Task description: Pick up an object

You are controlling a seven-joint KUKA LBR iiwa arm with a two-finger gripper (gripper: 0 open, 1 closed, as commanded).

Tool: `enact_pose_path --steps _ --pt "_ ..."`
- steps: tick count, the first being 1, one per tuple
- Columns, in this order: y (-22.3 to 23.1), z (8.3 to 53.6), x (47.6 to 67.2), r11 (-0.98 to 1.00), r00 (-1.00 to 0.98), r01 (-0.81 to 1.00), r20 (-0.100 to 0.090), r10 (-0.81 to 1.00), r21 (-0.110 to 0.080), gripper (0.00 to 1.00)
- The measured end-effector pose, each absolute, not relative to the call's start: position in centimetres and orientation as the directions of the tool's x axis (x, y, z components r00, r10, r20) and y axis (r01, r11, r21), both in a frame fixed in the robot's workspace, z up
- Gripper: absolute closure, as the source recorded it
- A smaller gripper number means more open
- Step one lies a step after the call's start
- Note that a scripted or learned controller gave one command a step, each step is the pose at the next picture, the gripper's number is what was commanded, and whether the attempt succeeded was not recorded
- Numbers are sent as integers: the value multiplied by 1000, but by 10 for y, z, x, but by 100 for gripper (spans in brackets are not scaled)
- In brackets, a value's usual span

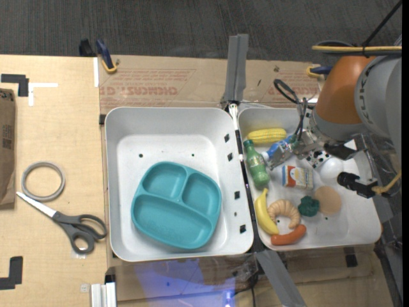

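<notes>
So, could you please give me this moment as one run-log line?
arm: over right bin | gripper: low by corn and green bottle | teal tray: left bin

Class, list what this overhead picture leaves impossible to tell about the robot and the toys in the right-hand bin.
- Gripper: finger state, blocked by the wrist and blue-and-white object.
- White carton with red label: print too small to read.
- Grey arm with orange band: cut off at the right edge.

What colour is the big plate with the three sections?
Teal blue. The divided plate lies in the left bin, seen in the camera view.
</notes>
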State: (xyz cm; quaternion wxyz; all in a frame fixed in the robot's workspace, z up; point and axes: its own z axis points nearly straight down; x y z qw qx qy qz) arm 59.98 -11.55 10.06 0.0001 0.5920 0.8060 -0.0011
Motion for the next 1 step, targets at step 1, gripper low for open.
enact_pose_path --steps 1 --pt "-123 91 543 244 -244 970 0 970 -2 0"
